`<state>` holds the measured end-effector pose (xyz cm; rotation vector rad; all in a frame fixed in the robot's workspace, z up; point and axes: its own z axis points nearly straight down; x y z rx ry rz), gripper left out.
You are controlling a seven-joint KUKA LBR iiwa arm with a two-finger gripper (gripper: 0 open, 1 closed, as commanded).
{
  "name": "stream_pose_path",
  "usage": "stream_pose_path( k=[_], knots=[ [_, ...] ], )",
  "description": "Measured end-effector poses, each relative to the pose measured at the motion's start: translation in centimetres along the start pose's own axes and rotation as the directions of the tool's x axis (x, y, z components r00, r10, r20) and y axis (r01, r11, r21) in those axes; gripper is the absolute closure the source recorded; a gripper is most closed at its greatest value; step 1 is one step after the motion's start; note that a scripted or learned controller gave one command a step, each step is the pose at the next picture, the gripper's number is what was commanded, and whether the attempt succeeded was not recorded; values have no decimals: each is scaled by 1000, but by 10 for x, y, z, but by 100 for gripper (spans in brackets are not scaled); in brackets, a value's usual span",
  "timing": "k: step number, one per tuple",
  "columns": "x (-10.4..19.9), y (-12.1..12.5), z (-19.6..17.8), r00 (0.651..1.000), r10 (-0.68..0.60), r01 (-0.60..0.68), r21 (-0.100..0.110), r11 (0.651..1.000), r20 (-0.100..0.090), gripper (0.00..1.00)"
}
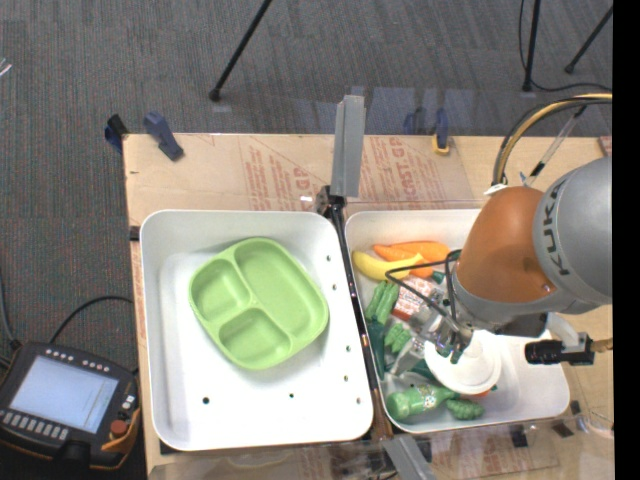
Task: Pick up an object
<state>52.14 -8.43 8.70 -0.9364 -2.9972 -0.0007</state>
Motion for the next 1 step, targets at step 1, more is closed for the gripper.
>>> stream_pose_path(
  k=[1],
  knots=[
    [-42,33,-1,1000,18,-18,0,1000,3,0]
  ],
)
